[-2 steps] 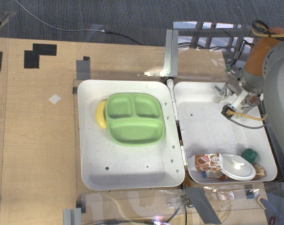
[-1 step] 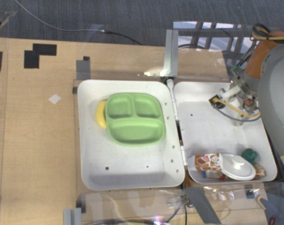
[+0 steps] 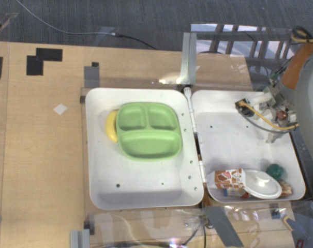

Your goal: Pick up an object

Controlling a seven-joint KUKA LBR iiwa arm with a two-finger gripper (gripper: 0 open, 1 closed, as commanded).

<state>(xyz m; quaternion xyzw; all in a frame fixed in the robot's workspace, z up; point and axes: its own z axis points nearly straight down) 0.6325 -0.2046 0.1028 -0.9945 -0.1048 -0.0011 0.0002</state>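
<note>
Even, fairly bright light falls from above, and the two white bins (image 3: 146,190) look nearly washed out. Shadows are soft and faint. Glare spots shine on the metal post (image 3: 188,61) between them and along the near edge. The whole frame is slightly soft and grainy.

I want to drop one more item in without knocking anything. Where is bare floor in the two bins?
Left bin: the front strip below the green divided plate is bare; a banana sits tucked at the plate's left. Right bin: the middle is open, between the gripper and the front row. That front row is crowded: snack box, white bowl, green object.
</note>
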